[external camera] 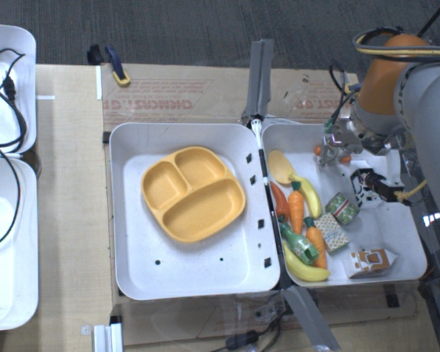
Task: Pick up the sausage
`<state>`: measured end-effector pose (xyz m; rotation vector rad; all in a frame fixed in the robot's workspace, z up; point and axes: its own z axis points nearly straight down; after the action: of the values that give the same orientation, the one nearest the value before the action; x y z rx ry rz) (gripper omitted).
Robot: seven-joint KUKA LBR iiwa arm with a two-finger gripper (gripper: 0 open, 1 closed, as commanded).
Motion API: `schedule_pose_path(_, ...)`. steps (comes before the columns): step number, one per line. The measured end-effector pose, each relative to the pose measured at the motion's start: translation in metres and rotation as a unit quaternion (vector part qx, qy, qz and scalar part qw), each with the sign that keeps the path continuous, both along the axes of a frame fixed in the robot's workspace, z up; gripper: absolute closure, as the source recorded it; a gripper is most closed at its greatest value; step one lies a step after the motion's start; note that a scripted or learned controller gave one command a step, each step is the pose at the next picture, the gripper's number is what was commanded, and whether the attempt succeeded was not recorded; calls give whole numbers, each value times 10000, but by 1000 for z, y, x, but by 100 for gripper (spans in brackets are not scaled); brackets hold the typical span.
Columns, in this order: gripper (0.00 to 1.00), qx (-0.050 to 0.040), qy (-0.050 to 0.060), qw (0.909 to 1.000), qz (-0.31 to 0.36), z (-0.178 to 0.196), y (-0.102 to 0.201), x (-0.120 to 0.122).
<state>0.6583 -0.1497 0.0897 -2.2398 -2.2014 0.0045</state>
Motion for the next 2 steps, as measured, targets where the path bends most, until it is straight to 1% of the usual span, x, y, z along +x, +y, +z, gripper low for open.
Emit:
schedule_pose_path(1,0,0,1,10000,0,0,0,0)
schedule_pose_path(2,0,-3,-8,9987,504,36,-13,1)
